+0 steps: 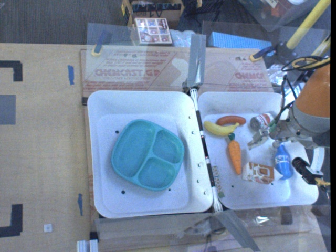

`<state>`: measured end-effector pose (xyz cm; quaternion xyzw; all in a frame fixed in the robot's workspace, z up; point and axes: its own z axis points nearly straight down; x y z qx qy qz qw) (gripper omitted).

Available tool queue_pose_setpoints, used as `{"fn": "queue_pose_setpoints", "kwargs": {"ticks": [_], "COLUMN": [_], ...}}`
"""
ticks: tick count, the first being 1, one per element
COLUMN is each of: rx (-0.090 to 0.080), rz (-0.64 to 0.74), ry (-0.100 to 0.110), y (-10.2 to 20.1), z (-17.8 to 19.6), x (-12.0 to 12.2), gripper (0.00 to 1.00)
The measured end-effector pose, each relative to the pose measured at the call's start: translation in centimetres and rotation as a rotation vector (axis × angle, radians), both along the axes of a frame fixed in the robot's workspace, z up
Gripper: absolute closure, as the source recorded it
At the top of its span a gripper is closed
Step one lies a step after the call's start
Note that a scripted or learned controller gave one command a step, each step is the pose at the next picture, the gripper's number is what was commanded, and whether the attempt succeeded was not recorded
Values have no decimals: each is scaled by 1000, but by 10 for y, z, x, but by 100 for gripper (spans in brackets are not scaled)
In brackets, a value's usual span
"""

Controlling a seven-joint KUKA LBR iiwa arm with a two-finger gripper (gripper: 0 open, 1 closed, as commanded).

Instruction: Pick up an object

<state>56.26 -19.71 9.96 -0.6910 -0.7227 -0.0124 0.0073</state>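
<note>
In the right bin (294,190) lie a yellow banana (219,128), a red sausage (231,121) just behind it, an orange carrot (234,155), a small can (261,122), a blue bottle (283,161) and a brown-and-white carton (258,172). My gripper (257,139) hangs over the middle of this bin. It is just in front of the can, right of the banana and behind the carton. Nothing is visibly held in it. The arm's orange band (315,96) sits above the bin's right side.
The left bin (105,109) holds a teal divided plate (148,154). A metal divider (197,62) stands behind the seam between the bins. Clear panels, a cardboard box (152,1) and cables crowd the back and right.
</note>
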Motion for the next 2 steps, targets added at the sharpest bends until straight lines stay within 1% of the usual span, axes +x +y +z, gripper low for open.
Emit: {"fn": "queue_pose_setpoints", "kwargs": {"ticks": [1, 2], "rx": [1, -1], "rz": [-17, -75], "ry": [3, -8], "y": [-5, -4], "z": [-6, -8], "x": [-33, -56], "gripper": [0, 0]}}
